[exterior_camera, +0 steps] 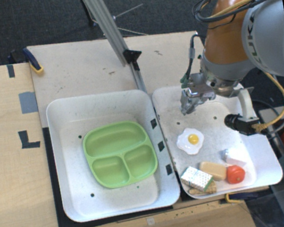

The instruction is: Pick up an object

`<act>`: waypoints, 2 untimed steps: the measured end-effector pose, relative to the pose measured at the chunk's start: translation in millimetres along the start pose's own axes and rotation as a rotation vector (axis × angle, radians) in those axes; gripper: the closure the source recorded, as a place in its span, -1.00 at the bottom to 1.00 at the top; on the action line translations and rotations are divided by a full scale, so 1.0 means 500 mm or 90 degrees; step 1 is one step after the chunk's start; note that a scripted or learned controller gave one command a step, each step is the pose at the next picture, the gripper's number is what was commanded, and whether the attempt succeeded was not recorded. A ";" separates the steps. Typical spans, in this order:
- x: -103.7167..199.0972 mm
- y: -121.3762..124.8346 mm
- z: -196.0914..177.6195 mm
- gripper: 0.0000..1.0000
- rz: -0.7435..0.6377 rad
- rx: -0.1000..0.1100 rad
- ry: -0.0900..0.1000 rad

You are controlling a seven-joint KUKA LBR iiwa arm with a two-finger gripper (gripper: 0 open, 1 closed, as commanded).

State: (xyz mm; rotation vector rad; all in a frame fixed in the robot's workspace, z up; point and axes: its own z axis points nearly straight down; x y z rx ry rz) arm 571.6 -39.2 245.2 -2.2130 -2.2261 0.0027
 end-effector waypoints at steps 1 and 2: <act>0.122 0.023 0.000 1.00 -0.002 -0.001 0.001; 0.233 0.021 0.033 1.00 -0.001 0.001 0.000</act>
